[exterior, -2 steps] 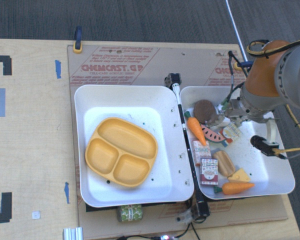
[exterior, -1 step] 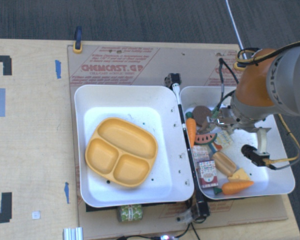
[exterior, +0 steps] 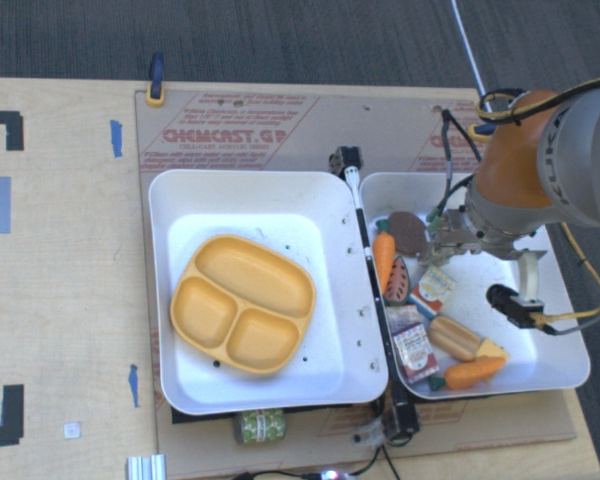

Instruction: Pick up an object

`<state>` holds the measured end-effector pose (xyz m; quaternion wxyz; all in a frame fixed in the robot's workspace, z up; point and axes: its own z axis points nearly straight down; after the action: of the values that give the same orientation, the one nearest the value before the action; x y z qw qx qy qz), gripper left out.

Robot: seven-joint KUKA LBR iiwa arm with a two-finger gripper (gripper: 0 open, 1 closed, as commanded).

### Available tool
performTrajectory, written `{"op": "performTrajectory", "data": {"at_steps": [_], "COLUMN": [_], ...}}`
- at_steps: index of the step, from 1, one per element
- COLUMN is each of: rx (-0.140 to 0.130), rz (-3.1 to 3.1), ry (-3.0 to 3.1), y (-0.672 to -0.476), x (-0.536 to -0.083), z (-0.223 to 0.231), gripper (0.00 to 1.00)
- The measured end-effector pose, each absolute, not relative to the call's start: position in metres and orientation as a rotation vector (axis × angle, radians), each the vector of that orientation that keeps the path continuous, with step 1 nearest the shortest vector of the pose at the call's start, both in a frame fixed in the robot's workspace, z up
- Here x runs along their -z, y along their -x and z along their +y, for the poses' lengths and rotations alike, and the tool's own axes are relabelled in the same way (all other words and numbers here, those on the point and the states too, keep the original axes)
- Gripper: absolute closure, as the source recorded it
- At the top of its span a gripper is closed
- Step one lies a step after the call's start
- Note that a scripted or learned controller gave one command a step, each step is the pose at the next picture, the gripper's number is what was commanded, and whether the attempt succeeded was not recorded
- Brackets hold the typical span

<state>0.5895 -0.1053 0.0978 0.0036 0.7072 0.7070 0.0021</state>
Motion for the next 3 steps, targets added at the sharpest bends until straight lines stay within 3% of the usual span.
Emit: {"op": "performTrajectory", "data": {"at_steps": [1,2,3], "rx": [-0.002,0.001,0.000], "rz": [2.219,2.224,2.222], "ry": [-2.220,-2.222,-2.223], "y": [-0.536,-0.537,-0.480], "x": [-0.197,-0.162,-0.171], "z": [-0.110,-0.091,-0.110], "gripper": [1.00,1.00,1.00]}}
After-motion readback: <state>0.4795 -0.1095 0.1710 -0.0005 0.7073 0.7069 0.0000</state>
